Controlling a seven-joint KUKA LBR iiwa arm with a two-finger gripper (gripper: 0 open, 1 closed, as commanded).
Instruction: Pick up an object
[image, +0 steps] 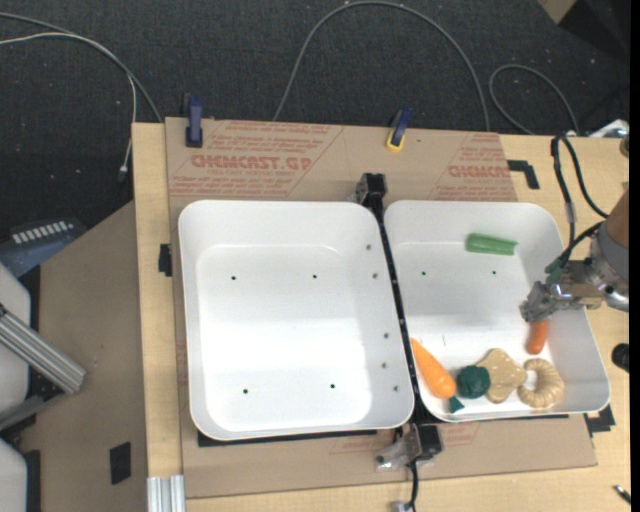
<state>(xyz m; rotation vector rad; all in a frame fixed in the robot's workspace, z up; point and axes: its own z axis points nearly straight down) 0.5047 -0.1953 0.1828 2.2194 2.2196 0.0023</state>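
Hand (545, 300) poised over right bin (440, 235), orange piece (537, 337) at six o'clock, seemingly upright; finger state unclear.

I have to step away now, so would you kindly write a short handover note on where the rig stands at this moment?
End effector: low over the right bin's right side, just above a small orange-red piece; whether it grips that piece cannot be told.
Things: green block near the bin's far side; carrot, dark green piece, tan lump and tan ring along the near edge. The left bin sits beside it.
Done: arm has reached the bin.
Left: confirm a grasp and lift an object.
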